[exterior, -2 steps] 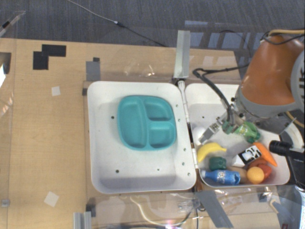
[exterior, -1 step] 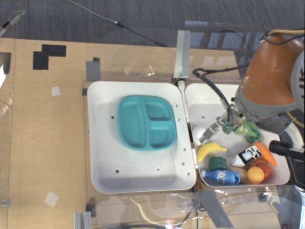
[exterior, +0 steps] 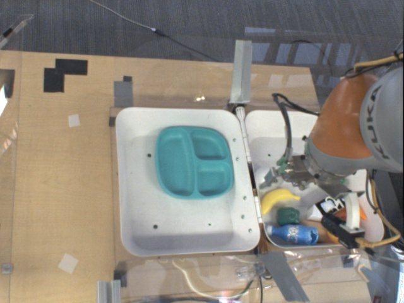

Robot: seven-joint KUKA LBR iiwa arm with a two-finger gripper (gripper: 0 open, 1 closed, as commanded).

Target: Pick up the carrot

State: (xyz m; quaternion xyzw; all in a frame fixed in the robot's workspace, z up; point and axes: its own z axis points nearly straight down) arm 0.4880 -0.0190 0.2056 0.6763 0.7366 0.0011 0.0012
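The arm (exterior: 353, 125) is seen over the right bin (exterior: 265, 128), entering from 3 o'clock. The gripper (exterior: 287, 172) is positioned just above a yellow banana (exterior: 278, 201); its state cannot be told. The carrot (exterior: 323, 232) is partly hidden at 5 o'clock of the gripper, beside a green object (exterior: 289, 216) and a blue bottle (exterior: 295, 234). A teal divided plate (exterior: 192, 161) is held in the left bin (exterior: 136, 232).
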